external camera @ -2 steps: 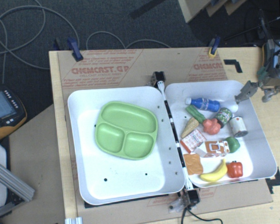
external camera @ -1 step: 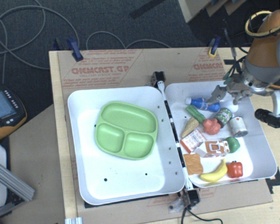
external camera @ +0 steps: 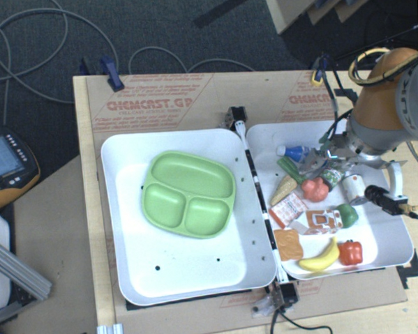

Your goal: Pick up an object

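Tomato lies just below-left of the hand, in the right bin among other toy food. Whether the hand is spread or pressed together I cannot tell. Probably light, hard and slippery plastic; grip across its widest middle.

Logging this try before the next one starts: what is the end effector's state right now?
End effector: low over the right bin, among the toy food near the tomato; whether it is open, closed or holding something cannot be told.
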Tool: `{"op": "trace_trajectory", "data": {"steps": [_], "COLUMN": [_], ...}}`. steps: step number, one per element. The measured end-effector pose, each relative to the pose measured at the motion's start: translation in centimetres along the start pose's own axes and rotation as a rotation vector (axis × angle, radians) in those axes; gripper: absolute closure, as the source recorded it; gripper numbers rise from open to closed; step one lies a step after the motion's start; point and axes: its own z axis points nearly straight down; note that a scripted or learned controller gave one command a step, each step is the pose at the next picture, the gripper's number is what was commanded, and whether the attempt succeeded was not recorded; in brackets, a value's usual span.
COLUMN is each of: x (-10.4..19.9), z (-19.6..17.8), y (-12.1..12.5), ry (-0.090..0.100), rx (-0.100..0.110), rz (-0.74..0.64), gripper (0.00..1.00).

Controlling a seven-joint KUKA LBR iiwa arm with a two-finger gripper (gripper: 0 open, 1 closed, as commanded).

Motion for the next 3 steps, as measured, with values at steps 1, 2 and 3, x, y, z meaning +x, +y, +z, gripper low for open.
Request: {"op": "trace_trajectory", "data": {"steps": [1, 2, 3], "x": [0.3, 0.3, 8.9], "z": [2.3, 1.2, -8.7], "y": [-7.3, -7.1, -4.3], "ry": [0.010, 0.010, 0.011], "rx": [0.021, 0.018, 0.018], "rz": [0.001, 0.002, -0.002], "gripper": [0.00, 1.00, 1.00]}}
